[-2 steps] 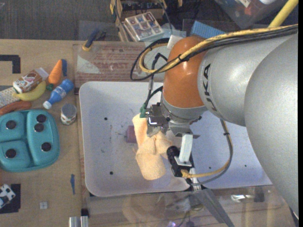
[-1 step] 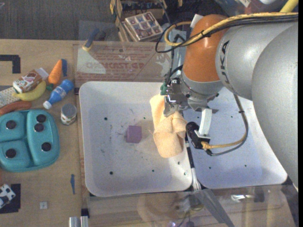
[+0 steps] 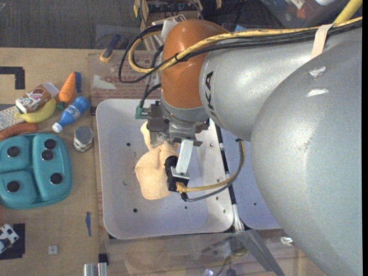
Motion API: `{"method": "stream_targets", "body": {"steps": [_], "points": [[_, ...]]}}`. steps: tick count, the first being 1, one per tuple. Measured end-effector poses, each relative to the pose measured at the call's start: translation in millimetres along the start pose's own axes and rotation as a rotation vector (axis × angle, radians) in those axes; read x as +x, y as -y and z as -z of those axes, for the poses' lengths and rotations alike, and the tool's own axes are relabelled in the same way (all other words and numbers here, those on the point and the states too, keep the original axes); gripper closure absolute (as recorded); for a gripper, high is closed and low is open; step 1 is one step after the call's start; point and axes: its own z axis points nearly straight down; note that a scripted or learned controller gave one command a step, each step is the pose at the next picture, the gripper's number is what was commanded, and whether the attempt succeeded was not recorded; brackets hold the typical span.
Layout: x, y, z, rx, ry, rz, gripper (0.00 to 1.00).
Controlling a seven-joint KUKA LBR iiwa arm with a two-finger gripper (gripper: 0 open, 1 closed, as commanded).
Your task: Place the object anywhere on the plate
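A pale tan, flat, irregular thing (image 3: 150,176) lies in the middle of the left white bin (image 3: 115,154). I cannot tell whether it is the plate or the object. The arm's orange band and grey wrist hang straight over its upper part and hide it there. My gripper (image 3: 165,138) points down onto that spot, under the wrist. A white bracket with a black part and a yellow cable hangs off the wrist over the tan thing's right edge.
Outside the bin, on the wooden bench at left, are a teal compartment tray (image 3: 33,168), a small can (image 3: 83,138), a blue bottle (image 3: 71,113), a banana (image 3: 35,114) and a carrot (image 3: 68,86). The right bin (image 3: 244,211) is mostly covered by the arm.
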Motion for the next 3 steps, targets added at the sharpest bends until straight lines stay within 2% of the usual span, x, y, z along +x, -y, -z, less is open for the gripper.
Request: {"method": "stream_targets", "body": {"steps": [1, 2, 3], "points": [[-67.0, -48.7, -75.2, 0.005, 0.001, -0.010, 1.00], [-66.7, -48.8, -74.9, 0.005, 0.001, -0.009, 0.00], [-91.9, -107.9, -114.9, 0.004, -0.007, 0.194, 0.00]]}}
